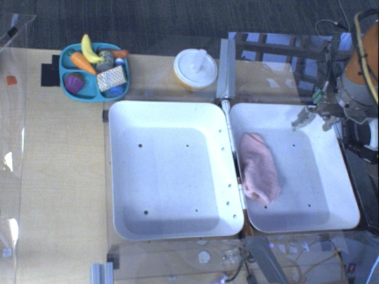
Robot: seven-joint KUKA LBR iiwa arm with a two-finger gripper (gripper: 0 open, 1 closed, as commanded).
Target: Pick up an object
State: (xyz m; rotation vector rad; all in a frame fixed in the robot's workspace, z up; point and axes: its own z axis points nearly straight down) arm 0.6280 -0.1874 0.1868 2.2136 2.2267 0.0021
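Jaws are hanging spread apart, gripping nothing, over the right bin's [331, 218] far right corner, while the pink cloth [259, 167] is lying well apart by its left wall.

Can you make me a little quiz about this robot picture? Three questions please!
1. True or false: the pink cloth lies in the left bin.
2. What sits on the blue tray?
A. toy foods, such as a banana and a carrot
B. tools
C. cups
3. Fill in: the gripper hangs above the ____ edge of the right bin.

Key
1. False; it lies in the right bin, on the side next to the left bin.
2. A
3. far (top of the picture), at its right corner.
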